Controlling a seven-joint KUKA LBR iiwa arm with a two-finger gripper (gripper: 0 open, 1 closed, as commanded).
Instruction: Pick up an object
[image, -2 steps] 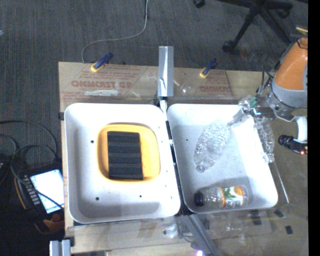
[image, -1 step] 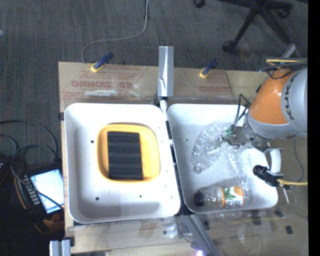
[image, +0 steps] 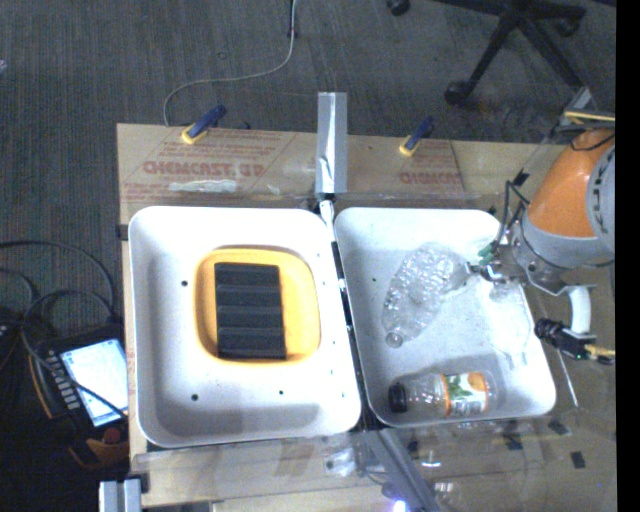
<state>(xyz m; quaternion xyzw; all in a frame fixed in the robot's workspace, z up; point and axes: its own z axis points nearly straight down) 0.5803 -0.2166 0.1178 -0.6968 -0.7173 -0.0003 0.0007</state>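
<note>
The arm (image: 575, 205) is in from the right, grey body with its orange band bright over the far edge of the right-hand bin (image: 520, 345), and the pincer (image: 497, 270) sits low at that bin's upper right corner, close by the rim. How it is set, wide or narrow, I cannot tell from here; the tip is small and half lost against the white wall. Nothing is visibly held between its tips. Just beside it, lying across the middle of the same bin, there is a clear crumpled plastic bottle (image: 418, 290), tilted on a diagonal with its cap end down toward the lower left and its upper end reaching near the pincer. Whether they touch, I cannot say. Along the near wall of that bin lies a second bottle (image: 445, 393), on its side, dark cap pointing left, amber drink inside and an orange and green label. Over in the left-hand bin (image: 160, 300), well apart from all this, a yellow tray (image: 305, 300) lies flat with a black ribbed block (image: 250, 310) set in it. Both bins rest side by side on the desk (image: 210, 170), where two blue-and-yellow clamps (image: 203, 123) grip the far edge.
</note>
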